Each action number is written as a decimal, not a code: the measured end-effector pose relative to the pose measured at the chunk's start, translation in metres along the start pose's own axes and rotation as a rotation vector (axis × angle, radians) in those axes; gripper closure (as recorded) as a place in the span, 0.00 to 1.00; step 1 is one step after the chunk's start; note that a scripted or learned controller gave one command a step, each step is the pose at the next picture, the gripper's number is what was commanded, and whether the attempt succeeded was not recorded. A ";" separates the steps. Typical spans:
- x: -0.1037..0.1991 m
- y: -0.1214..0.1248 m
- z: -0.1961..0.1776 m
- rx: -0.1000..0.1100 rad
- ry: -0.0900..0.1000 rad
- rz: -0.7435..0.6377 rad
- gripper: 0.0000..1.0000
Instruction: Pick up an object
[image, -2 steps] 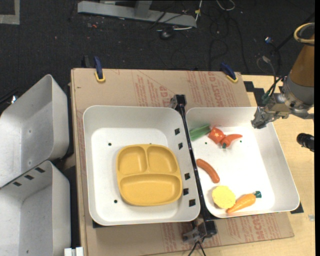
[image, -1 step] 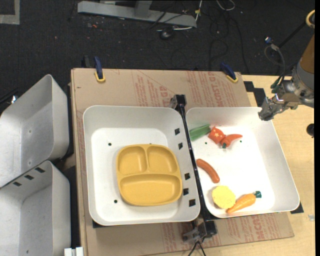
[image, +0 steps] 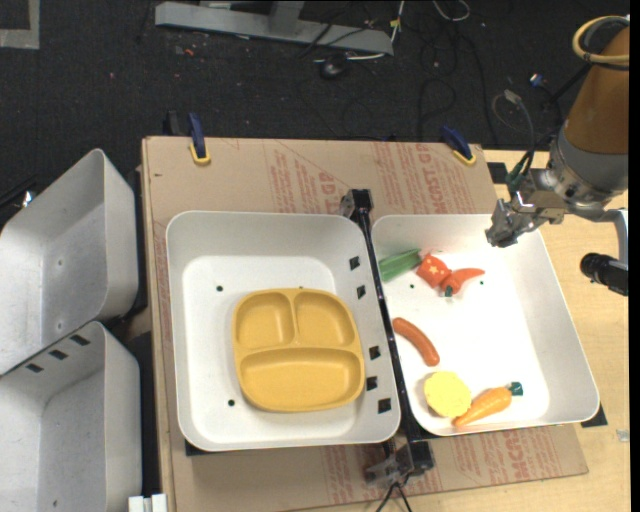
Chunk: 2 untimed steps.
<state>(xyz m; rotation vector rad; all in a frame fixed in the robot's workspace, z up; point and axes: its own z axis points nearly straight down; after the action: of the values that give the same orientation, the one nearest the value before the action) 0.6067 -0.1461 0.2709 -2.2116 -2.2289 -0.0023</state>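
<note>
Gripper (image: 503, 232), finger state can't tell, hovers over right bin's (image: 560, 300) top-right edge, red pepper (image: 436, 270) nearby to its lower-left.

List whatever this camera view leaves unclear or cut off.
- Pincer on the grey arm: small and dark, finger state unreadable.
- Arm's orange band: cut by the right edge.
- Small red plastic toy in the right white bin: too small to identify.
- Green piece: partly behind the bins' divider.

The floor (image: 90, 90) is dark, with black cables (image: 440, 95) lying beyond the far edge of the bench. A brown cardboard sheet (image: 300, 165) covers the bench, held by two blue clamps (image: 198, 138).
</note>
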 end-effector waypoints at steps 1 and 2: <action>0.052 -0.008 -0.003 0.001 0.000 0.000 1.00; 0.107 -0.023 -0.003 0.002 0.000 0.000 1.00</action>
<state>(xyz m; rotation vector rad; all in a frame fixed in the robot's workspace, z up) 0.5827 -0.0390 0.2744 -2.2107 -2.2277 0.0010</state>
